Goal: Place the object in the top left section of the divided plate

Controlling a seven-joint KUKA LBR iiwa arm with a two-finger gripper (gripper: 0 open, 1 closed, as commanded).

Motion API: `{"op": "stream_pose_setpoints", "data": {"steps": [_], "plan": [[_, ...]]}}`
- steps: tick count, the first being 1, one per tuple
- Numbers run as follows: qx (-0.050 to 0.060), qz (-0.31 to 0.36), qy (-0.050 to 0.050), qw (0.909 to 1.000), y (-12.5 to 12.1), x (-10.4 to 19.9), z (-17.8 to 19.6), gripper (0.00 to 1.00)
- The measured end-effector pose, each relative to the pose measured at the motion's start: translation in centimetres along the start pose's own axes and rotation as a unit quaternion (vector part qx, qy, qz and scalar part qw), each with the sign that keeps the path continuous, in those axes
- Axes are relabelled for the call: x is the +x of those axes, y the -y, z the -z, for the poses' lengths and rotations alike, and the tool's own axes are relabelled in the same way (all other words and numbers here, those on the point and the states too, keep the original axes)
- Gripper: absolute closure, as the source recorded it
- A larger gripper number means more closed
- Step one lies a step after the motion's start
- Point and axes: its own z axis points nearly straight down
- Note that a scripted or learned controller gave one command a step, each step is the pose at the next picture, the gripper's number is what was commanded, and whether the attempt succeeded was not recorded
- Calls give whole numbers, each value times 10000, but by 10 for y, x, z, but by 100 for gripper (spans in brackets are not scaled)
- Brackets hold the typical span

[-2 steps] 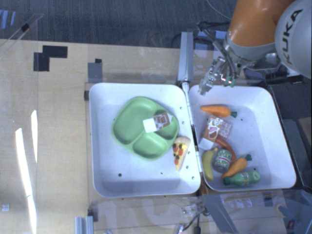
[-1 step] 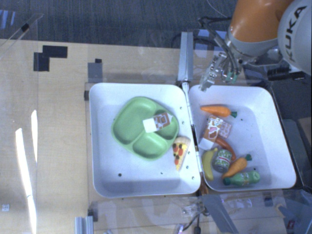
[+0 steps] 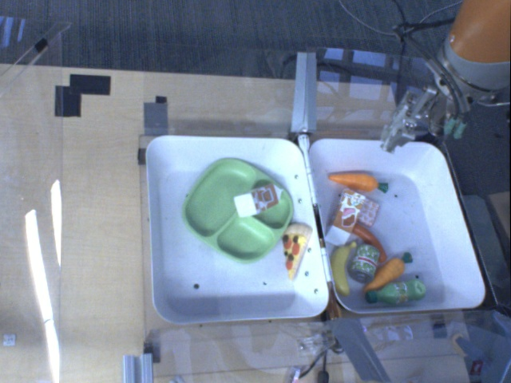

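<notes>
Camera view: gripper point(image 3: 397, 140) at two o'clock, poised over the far rim of the right bin point(image 3: 455, 214), fingers spread apart with nothing between them. In the left bin point(image 3: 164, 238), a green divided plate point(image 3: 215, 206); a small packet point(image 3: 257, 200) with a white label lying on its three o'clock side, across the divider. Slice of toy pizza point(image 3: 295, 250) just off the plate at five o'clock. In the right bin: carrot point(image 3: 355, 181), snack packet point(image 3: 355, 211), banana point(image 3: 342, 268), can point(image 3: 366, 262), second carrot point(image 3: 386, 273), green bottle point(image 3: 397, 293).
</notes>
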Motion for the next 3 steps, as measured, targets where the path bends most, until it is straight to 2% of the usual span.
{"op": "stream_pose_setpoints", "data": {"steps": [2,3], "plan": [[10,735,-15,9973,161,44,-143,100],[3,1396,-21,9902,144,40,-231,100]]}}
